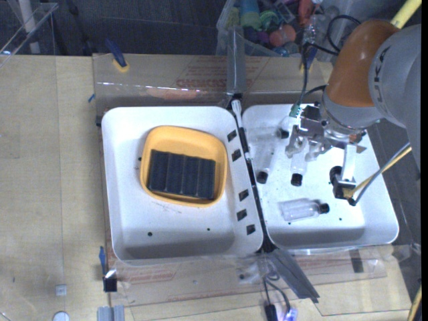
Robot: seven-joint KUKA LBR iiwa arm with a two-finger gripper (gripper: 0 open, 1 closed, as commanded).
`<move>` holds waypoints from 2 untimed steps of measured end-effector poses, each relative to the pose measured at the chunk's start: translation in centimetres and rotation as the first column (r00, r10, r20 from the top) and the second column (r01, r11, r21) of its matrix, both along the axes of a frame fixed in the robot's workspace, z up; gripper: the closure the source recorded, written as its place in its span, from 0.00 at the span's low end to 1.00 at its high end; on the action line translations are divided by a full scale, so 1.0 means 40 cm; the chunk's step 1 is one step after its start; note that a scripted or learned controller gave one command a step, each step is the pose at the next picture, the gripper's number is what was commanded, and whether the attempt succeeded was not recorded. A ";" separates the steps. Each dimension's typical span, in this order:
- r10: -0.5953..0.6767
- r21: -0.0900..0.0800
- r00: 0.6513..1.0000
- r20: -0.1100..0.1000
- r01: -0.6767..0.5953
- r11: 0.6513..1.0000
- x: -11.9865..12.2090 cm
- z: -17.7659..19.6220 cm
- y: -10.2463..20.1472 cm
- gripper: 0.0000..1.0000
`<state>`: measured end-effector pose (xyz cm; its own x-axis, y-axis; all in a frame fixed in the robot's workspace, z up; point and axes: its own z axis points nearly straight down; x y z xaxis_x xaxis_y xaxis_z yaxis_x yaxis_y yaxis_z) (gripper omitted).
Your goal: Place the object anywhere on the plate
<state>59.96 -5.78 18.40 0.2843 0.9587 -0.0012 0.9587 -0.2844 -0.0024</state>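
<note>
Clear plastic bottle with black cap [302,209]: lying on its side in the right bin [374,229], near the front wall. Gripper [295,159]: above it, fingers spread, nothing between them. Yellow plate [182,164]: left bin [127,233], bearing a dark ridged block [184,174].

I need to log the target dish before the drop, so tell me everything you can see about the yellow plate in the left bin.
The plate is a shallow yellow dish, roughly square with rounded corners and a raised rim, and looks like plastic. It lies flat and slightly turned on the floor of the left bin, nearer the far wall. A dark ridged rectangular block rests on it, covering most of its middle. The bin floor and the block touch it.
</note>
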 end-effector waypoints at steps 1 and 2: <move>0.000 0.000 1.000 0.000 0.000 1.000 0.000 0.000 0.000 0.00; 0.002 0.000 1.000 0.001 -0.002 1.000 0.002 0.024 0.000 1.00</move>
<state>60.02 -5.77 19.35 0.2827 0.9592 -0.0012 0.9592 -0.2827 -0.0014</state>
